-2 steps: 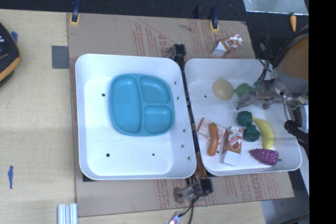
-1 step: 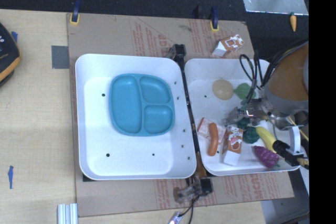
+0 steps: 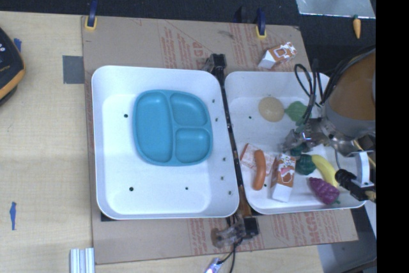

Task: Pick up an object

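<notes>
Over the right bin [image 3: 250,94], near its right wall, the gripper [image 3: 300,140] hangs low from the grey arm with its orange band [image 3: 355,91]. From this slanted view one cannot tell whether it is spread or closed, and nothing can be seen held in it. Black cables [image 3: 307,83] loop just above it.

Right below the gripper lies a dark green toy [image 3: 305,165], with a yellow banana [image 3: 324,169] touching it on the right and a purple eggplant [image 3: 324,190] just under the banana, near the bin's lower right corner. Beside the green toy on the left stands a small carton [image 3: 283,178], tilted, and next to that a red-orange sausage [image 3: 259,169] lying lengthwise. Above the gripper, a light green piece [image 3: 294,111] sits just beside a pale round ball [image 3: 271,108].

Another small carton [image 3: 278,55] lies outside the bin on the cardboard [image 3: 192,41], past the upper rim.

Farther left, the left bin [image 3: 115,195] holds a blue divided plate [image 3: 172,126], well apart from the gripper.
</notes>
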